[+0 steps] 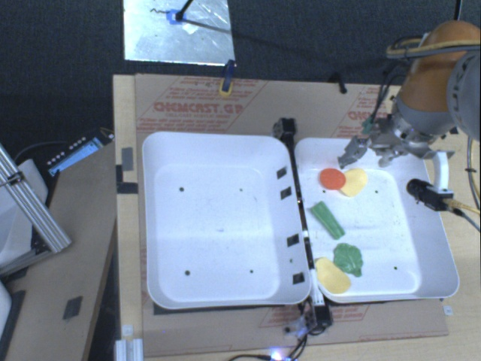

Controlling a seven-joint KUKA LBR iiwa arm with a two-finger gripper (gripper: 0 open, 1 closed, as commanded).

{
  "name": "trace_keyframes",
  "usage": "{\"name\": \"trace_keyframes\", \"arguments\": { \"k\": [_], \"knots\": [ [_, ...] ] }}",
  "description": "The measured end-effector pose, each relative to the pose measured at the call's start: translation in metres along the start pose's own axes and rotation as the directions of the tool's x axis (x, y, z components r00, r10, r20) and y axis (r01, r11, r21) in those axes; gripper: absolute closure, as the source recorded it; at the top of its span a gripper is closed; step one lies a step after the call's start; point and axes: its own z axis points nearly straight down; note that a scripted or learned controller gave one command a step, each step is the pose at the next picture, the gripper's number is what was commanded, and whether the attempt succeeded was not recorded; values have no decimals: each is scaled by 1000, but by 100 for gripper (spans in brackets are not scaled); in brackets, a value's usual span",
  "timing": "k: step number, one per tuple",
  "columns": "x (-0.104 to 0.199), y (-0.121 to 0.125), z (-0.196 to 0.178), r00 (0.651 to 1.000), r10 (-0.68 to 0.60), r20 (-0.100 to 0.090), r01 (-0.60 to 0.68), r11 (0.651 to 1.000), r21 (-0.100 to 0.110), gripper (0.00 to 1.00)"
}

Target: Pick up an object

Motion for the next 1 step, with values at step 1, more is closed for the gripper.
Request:
{"name": "trace_keyframes", "arguments": {
  "k": [1],
  "knots": [
    [0,1,-11,1000,-2,0,2,1000,-4,100]
  ]
}}
